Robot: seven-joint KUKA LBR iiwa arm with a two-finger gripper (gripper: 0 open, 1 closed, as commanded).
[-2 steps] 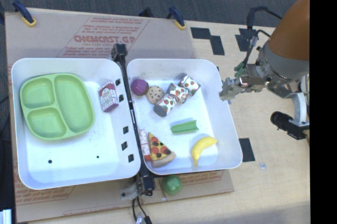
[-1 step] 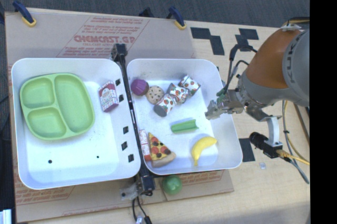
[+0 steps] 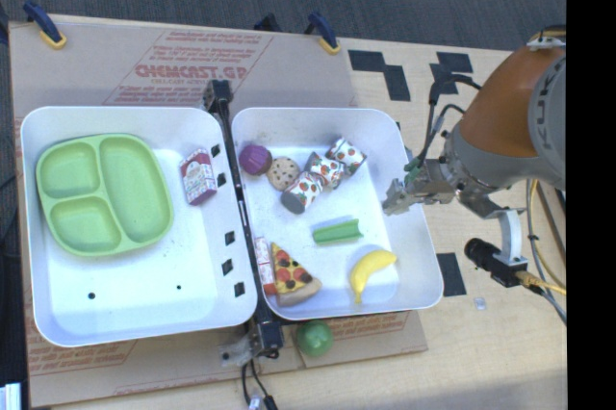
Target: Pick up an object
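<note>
One green ball [image 3: 314, 337] lies outside the bins, just below the right bin [image 3: 416, 256], which holds one pizza slice [image 3: 292, 277], one banana [image 3: 369, 268], one green block [image 3: 337, 231], one cookie [image 3: 283, 173], one purple ball [image 3: 255, 159] and three wrapped candies [image 3: 324, 171]. One divided green plate [image 3: 102, 194] (three compartments) and one red packet [image 3: 197, 178] occupy the left bin [image 3: 125, 307]. Gripper [image 3: 397, 197] hovers at the right rim; aperture indiscernible.

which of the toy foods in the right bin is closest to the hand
The green pepper piece: it lies mid-bin, just left of the hand. The banana sits lower, farther off.
</note>
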